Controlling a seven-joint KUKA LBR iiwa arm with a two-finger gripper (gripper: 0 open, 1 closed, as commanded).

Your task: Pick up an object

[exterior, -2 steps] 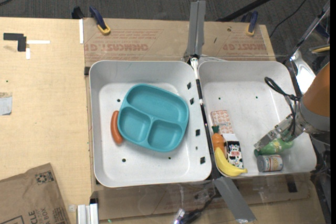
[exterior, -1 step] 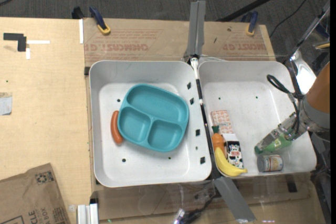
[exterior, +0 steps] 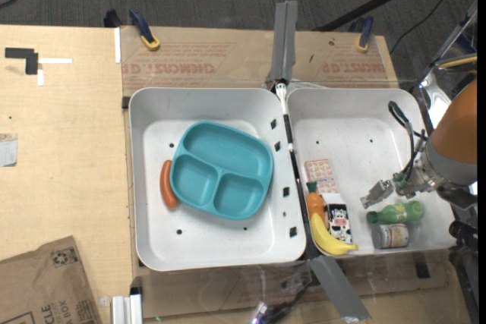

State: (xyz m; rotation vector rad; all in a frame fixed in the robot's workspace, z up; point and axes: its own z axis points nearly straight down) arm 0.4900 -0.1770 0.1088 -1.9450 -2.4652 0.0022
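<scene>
The grey arm with its orange band [exterior: 462, 125] is reaching in from the right edge of the frame, its two-finger gripper [exterior: 377, 193] hanging low in the right white bin [exterior: 357, 106], just above a green plastic bottle [exterior: 396, 212]. Whether the jaws are apart or together I cannot tell. A small tin can [exterior: 392, 237], yellow banana [exterior: 326, 235] and orange carrot [exterior: 314, 204] are lying nearby. The left white bin [exterior: 152, 163] is holding a teal divided plate [exterior: 222, 171] beside an orange sausage [exterior: 167, 184]. Both bins are sitting on a tan wooden bench [exterior: 61, 163].

A teal plate [exterior: 221, 171] fills the left bin [exterior: 144, 186]; the gripper [exterior: 382, 192] hovers above a green bottle [exterior: 395, 212].
</scene>
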